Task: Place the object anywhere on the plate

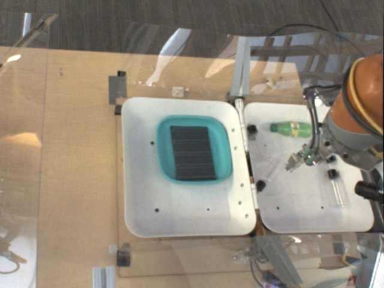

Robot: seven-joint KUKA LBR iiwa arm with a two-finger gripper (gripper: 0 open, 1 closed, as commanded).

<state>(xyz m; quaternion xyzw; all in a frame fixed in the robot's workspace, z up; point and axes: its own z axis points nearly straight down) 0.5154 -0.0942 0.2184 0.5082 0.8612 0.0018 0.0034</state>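
Hovering with the gripper (298, 160) near the middle of the right bin (312, 227), just at 6 o'clock of the green bottle (291, 128) and apart from it. Cannot tell how far open; seeing nothing in its hold. Finding the bottle on its side toward 12 o'clock in that bin, long axis running 9 to 3, narrower end seemingly toward 9. Judging this as the pick stage, with the placing not yet begun.

To do it well:

- Shift toward 12 o'clock until centred over the bottle's thick body, not the narrow end.
- Turn the wrist to close across the short width, along the 12-to-6 line, to avoid rolling it away or squeezing it out sideways.
- Descend straight, close low on the body, then lift high enough to clear the bin walls.
- Steer clear of the small black piece (252, 129) at 9 o'clock of the bottle and of another black piece (331, 173) at 4 o'clock of the gripper.
- Carry toward 9 o'clock across the divide into the left bin (139, 212), stopping over the teal plate (163, 155) and its dark ribbed insert (193, 153).
- Aim for the middle of the insert rather than the raised rim.
- Lower close before letting go, to avoid a drop and a probable roll off the plate.
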